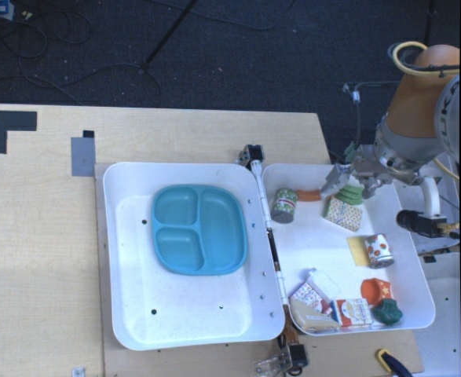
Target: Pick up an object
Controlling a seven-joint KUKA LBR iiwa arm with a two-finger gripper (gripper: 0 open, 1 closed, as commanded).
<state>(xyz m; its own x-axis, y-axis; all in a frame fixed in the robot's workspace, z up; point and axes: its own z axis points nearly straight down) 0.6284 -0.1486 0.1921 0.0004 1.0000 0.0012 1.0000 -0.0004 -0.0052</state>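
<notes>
On my feed the left bin (128, 210) sits far to the left of the jaws, and in it lies a blue plate (199, 229) with three compartments, well apart from the gripper. Moving right, past the rim where the two bins meet, I see a small green can (284, 205) in the right bin (426, 301), lying left of the jaws and a little below them. An orange stick (309, 196) lies between that can and the gripper, close to the jaws on their left.

The gripper (348, 181) hangs over the far part of the right bin, its fingers (334, 182) spread apart with nothing between them that I can make out. Something green (351, 194) sits right under the jaws, and a speckled packet (344, 213) lies just below them, tilted. Further below and to the right lies a can (379, 250) with red fruit on its label, on a yellow piece (358, 250).

Well below the jaws, at the near wall, I see a carton (309, 298), a flat box (353, 312), an orange item (375, 290) and a dark green lump (387, 312) clustered together.
</notes>
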